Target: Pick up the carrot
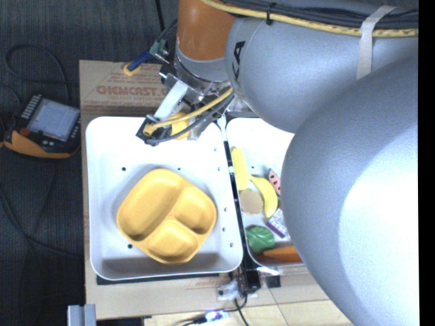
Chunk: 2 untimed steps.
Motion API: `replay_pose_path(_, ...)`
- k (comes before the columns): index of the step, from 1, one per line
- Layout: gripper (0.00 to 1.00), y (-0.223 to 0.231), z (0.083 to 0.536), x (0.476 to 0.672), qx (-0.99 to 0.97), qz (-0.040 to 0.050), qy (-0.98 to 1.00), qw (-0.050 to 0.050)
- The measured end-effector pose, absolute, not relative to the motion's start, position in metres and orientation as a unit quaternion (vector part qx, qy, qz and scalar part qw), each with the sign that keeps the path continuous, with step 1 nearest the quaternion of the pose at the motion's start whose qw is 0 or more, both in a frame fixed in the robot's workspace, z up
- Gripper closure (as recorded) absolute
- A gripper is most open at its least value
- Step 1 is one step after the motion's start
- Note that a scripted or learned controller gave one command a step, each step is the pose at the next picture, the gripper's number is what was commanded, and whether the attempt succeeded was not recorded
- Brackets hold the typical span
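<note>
The brown board carries two white bins — left bin, right bin — side by side

A dish lies in the left bin. In the right bin, a banana lies behind a vegetable, with the carrot just right of it.

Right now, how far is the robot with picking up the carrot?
Nothing looks done yet. What seems to be the carrot, an orange piece partly under the arm, lies in the right bin. In hand: the gripper hangs over the far edge of the left bin, away from it. Left: reaching, gripping, lifting.
</note>
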<state>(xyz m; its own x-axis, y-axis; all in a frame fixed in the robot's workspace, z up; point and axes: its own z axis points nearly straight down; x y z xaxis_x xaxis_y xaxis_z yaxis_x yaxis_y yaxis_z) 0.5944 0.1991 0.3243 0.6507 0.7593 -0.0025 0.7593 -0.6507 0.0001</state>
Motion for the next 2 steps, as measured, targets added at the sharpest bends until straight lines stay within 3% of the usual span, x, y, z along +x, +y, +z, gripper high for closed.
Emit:
replay_pose_path(1, 0.0, 0.199, 0.324, 0.594, 0.909, -0.0011, 0.418, 0.001)
replay_pose_path(2, 0.0, 0.233, 0.27, 0.612, 0.921, -0.0021, 0.39, 0.0)
